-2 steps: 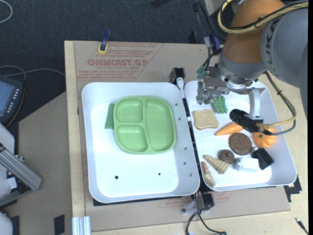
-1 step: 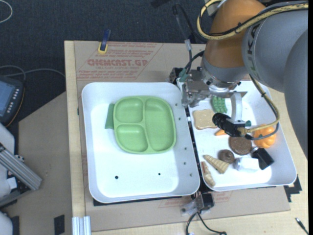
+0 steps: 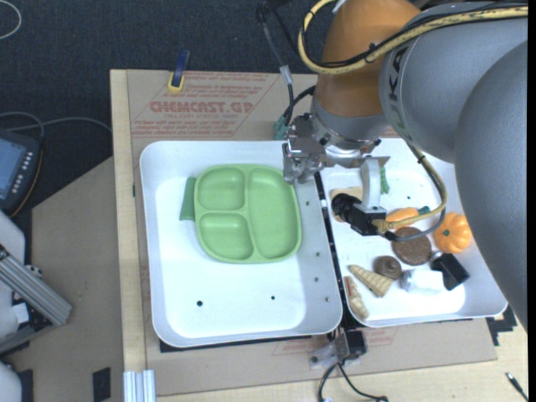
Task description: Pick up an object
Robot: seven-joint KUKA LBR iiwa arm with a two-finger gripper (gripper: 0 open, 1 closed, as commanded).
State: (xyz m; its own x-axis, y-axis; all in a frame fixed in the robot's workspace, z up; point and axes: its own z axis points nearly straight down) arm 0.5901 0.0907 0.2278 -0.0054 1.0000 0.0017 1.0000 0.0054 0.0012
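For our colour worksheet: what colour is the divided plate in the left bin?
The divided plate is light green; camera view.

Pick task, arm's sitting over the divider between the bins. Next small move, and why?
Probably nudge the gripper over the near rim of the green plate before lowering. It hangs above the wall between the bins, right beside that rim, so the plate looks like the nearest target.

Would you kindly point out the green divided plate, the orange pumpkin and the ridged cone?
green divided plate (image 3: 248, 213), camera view, centre where dividers meet
orange pumpkin (image 3: 453, 233), camera view, middle of its body
ridged cone (image 3: 371, 278), camera view, middle of its side
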